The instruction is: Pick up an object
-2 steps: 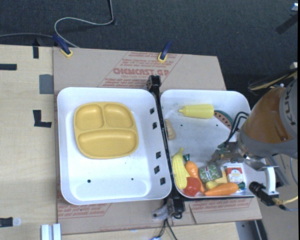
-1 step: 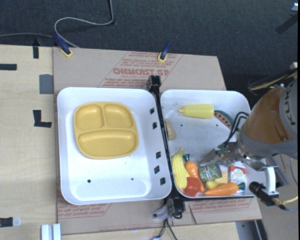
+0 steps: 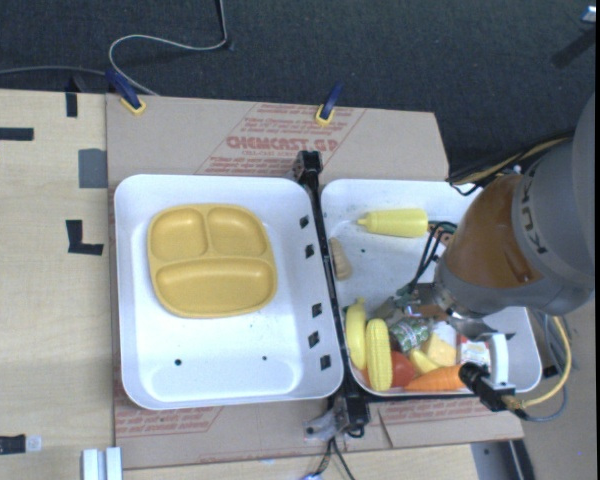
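We see a cardboard-covered table (image 3: 280, 148) with two glossy white bins. The left bin (image 3: 140, 298) holds a smooth yellow three-compartment plate (image 3: 213, 260). In the right bin (image 3: 380, 253), the grey arm (image 3: 525, 238) reaches down; the tool (image 3: 420, 320) is over a pile of plastic food at the front edge, grip unclear. Ridged corn (image 3: 378, 353), banana (image 3: 355, 333), carrot (image 3: 440, 379); another yellow corn (image 3: 395, 222) lies at the back.
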`<control>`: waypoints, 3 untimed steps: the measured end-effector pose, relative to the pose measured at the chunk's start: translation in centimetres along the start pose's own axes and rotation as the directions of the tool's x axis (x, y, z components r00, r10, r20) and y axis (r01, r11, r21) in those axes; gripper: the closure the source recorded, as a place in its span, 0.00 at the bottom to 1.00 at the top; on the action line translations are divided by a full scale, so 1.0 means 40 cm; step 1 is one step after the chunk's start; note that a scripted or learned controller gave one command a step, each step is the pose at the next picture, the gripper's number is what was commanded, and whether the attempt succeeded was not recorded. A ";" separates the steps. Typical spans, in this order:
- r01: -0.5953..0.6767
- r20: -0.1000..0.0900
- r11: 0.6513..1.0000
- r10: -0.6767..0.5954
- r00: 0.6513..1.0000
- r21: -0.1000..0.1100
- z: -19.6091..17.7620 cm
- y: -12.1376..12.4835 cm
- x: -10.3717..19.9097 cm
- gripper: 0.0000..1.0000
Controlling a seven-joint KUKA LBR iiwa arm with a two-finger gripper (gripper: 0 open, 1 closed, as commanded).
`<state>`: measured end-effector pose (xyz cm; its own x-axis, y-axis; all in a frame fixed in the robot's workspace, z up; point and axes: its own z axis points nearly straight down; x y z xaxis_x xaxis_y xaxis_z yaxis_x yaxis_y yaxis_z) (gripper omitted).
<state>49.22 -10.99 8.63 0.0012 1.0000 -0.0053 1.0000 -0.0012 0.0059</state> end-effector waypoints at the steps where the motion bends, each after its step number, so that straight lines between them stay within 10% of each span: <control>1: 0.000 -0.002 1.000 0.000 1.000 -0.001 -0.024 0.002 0.001 1.00; 3: 0.002 -0.004 1.000 -0.002 1.000 -0.001 -0.070 0.004 0.004 1.00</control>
<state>49.36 -10.81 11.44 -0.0003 1.0000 -0.0017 1.0000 0.0003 0.0068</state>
